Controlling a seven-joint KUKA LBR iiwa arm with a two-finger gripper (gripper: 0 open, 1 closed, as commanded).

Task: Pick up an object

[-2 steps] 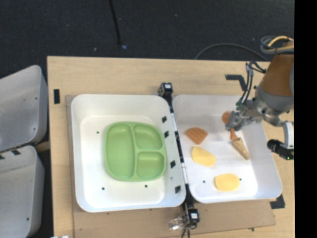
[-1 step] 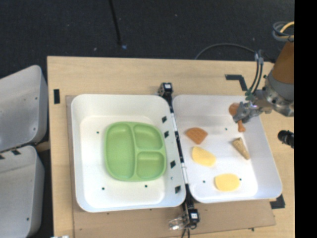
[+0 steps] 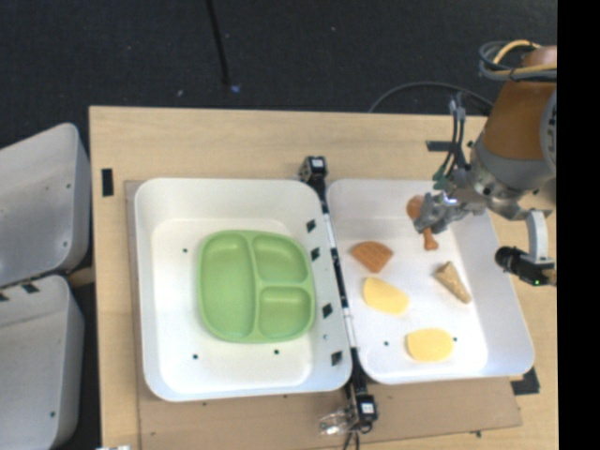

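I see the gripper (image 3: 433,216) low in the right bin (image 3: 487,345), touching a small orange-brown piece (image 3: 429,240) near the far wall. It is too blurry there, so I cannot tell whether it holds that piece. The green plate (image 3: 255,285) sits in the left bin (image 3: 164,345).

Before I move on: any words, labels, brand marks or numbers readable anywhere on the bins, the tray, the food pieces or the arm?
None can be read.
Green tray: plain, no marking.
Right bin and left bin: small dark dots and black clips along the divide, no lettering.
Food pieces, such as the orange wedge: no labels.
Arm above the claw: orange band, no legible text.
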